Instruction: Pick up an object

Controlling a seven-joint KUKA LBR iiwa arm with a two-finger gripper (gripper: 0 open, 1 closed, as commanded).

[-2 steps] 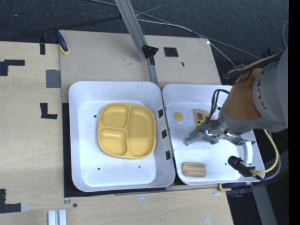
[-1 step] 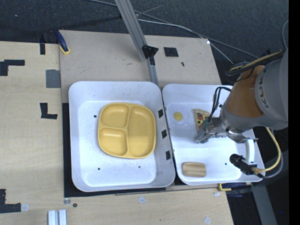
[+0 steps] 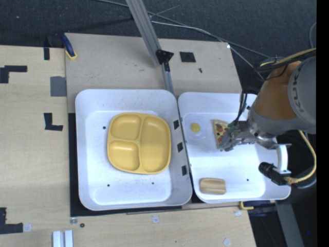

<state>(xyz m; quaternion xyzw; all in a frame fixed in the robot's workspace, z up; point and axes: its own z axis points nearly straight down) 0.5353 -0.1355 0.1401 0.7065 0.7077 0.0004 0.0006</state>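
Touching the pizza slice (image 3: 220, 129), the end effector (image 3: 226, 142) sits; grip state unclear.

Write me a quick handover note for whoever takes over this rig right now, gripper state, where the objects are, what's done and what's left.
Gripper: low in the right bin, at the small multicoloured item; finger state can't be read from this view, so no grasp confirmed.
Right bin also has a small yellow round piece and a tan bread-like piece near the front edge.
Left bin has the yellow divided plate.
Done: arm positioned over an object.
Left: confirm a grip, then lift.
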